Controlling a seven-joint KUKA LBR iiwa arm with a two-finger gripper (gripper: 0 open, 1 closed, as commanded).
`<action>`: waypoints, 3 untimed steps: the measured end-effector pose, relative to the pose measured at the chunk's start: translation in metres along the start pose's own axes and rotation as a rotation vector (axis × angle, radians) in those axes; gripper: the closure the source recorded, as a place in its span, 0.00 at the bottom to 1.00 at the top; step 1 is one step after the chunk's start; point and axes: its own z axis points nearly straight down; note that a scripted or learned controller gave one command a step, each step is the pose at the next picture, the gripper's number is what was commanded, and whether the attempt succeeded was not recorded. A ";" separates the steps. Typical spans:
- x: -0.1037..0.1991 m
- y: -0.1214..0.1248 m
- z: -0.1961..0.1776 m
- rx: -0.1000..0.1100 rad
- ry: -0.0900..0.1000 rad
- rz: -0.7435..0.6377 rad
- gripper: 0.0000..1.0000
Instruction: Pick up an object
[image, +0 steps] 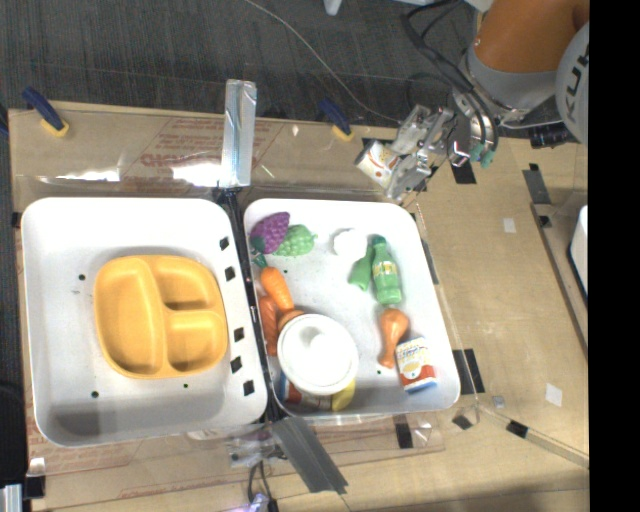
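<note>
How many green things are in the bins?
3, all in the right bin: green grapes near the top left, a bottle at the middle right, a leafy piece beside it. The bowl may hide more.

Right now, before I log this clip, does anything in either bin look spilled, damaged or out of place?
Nothing looks spilled or broken. The right bin is crowded: the white bowl lies against the carrot, with something yellow showing under its edge. The yellow tray sits squarely in the left bin. The gripper hangs outside the bins.

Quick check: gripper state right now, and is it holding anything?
Gripper: above the right bin's far corner; open or shut cannot be told.
</note>
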 end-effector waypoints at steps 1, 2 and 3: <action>-0.001 0.001 -0.011 0.000 -0.005 -0.004 1.00; -0.002 0.002 -0.023 0.001 -0.010 -0.008 1.00; 0.004 -0.006 -0.037 0.002 0.015 0.300 1.00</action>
